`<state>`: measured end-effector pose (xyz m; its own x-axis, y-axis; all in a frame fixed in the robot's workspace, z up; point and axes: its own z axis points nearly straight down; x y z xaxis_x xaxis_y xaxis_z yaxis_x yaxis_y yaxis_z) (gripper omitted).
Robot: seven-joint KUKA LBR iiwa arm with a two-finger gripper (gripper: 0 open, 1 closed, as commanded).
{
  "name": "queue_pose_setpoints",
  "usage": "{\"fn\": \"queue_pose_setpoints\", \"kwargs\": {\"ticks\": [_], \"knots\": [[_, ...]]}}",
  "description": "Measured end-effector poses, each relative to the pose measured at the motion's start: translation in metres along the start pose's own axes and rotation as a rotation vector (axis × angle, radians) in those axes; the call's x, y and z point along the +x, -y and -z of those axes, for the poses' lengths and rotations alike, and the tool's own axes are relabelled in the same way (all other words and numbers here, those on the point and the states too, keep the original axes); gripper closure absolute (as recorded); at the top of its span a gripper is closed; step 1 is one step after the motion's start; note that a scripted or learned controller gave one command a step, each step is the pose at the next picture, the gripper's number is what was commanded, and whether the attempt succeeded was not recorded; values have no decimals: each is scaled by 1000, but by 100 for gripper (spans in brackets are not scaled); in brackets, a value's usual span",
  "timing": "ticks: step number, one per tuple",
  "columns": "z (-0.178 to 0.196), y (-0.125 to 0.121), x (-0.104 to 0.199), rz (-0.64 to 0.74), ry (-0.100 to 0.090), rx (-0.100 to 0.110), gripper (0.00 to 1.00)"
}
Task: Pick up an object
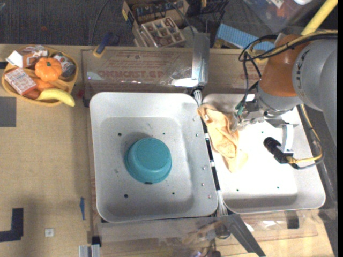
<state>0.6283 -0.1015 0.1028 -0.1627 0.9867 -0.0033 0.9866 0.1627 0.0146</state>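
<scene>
Right bin (pixel 278 194) holds a crumpled yellow cloth (pixel 225 138); tool (pixel 242 113) state unclear.

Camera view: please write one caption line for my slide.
Gripper at yellow cloth in right bin; teal bowl in left bin.

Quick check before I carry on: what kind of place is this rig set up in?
Most likely a robotics lab bench: two white bins side by side, a teal bowl and yellow cloth as test objects, toy food nearby, cluttered boxes behind.
</scene>
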Motion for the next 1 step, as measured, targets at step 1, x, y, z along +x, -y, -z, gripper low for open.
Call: {"fn": "queue_pose_setpoints", "kwargs": {"ticks": [1], "knots": [[0, 0, 0, 0, 1, 0, 0]]}}
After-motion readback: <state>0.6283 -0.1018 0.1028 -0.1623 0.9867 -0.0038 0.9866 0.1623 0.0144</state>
